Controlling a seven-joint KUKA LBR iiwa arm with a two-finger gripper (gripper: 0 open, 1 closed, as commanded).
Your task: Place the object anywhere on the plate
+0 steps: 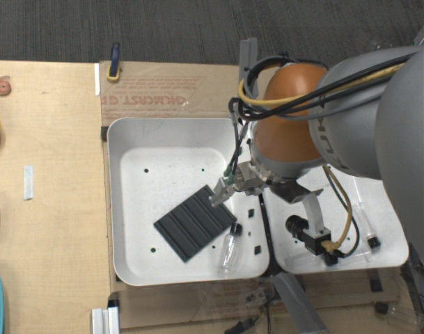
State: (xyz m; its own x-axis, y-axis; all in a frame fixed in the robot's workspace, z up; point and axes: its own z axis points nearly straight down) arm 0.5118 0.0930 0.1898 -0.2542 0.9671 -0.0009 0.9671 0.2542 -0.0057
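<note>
Gripper [220, 196] touches the dark ribbed plate [194, 224] at its 1 o'clock corner; finger state cannot be determined. A clear bottle [230, 250] lies at the plate's 4 o'clock.

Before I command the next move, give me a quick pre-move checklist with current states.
1. Plate in view: ok. The dark ribbed plate lies flat in the left bin.
2. Object located: ok. A clear small bottle lies beside the plate's lower right edge, on the bin floor.
3. Object on plate: not ok.
4. Object held by the pincer: not ok. The bottle lies apart from it.
5. Pincer position: ok. It is over the plate's upper right corner.
6. Pincer touching plate: cannot tell.
</note>
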